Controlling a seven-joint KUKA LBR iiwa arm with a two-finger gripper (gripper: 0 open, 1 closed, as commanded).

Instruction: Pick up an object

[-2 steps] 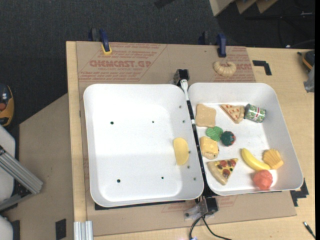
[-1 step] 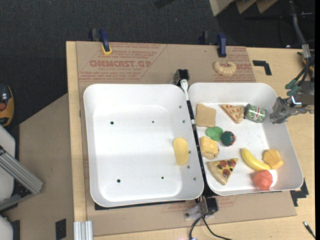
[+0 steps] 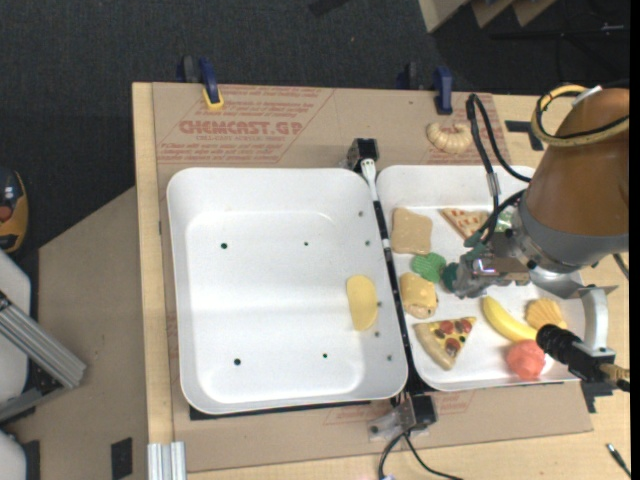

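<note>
Gripper point(image 3: 462, 276) is down inside the right bin point(image 3: 480, 373), hanging off the grey arm with the orange band point(image 3: 585, 173), and honestly the tip is just a dark blur, so I can't tell how it's set or whether it has anything in it.

Writing first: the brown board point(image 3: 150, 268) under everything has red print up at the far edge, well away from the gripper and past the left bin. It reads something like "CHEMCAST GP" point(image 3: 240, 126), with a smaller line under it that's too fine to read.

Right bin is where the toy food lives. A green piece point(image 3: 428, 265) sits just beside the gripper on the side facing the left bin. Below that one is a yellowish lump point(image 3: 419, 294), also close by. A tan bread-looking slab point(image 3: 411, 231) lies a bit beyond the green piece. One pizza slice point(image 3: 463, 220) is just above the gripper, another pizza slice point(image 3: 446, 339) sits below it nearer the front rim. A banana point(image 3: 506, 320) lies near it toward the front, with a ridged orange piece point(image 3: 546, 314) next to that and a red ball-ish thing point(image 3: 526, 360) at the front corner.

Left bin point(image 3: 190, 298) holds one pale yellow oval point(image 3: 362, 302), across the divider from the gripper.

A croissant-like piece point(image 3: 449, 136) rests on the board outside both bins, well beyond the gripper.
</note>
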